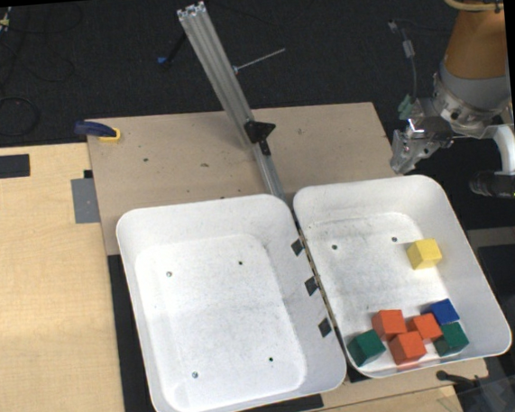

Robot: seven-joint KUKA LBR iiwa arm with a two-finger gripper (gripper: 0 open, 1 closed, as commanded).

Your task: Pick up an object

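The gripper (408, 152) is found raised above the bench, just beyond the far right corner of the right bin (458, 217), hanging below the grey wrist and the orange band of the arm (477, 34); nothing is seen between its fingers, and whether they are spread or pressed together cannot be told from this view. No block is touched. The nearest object is a yellow block (423, 253), which lies alone on the floor of the right bin, toward its right wall and well apart from the others. Further toward the near edge, a cluster is noted: three orange blocks (405, 331), two green blocks (366, 347) and a blue block (443, 310), packed close and in places touching. The left bin (145, 257) is recorded beside it, with a metal rail (229, 95) slanting across the bench behind both. The step in hand is judged to be the approach, with no grasp yet made. For the next move, a descent into the right bin would be called for; the yellow block is judged the easier target, since room is left on all its sides, whereas the cluster leaves little room for fingers to be placed around any one block
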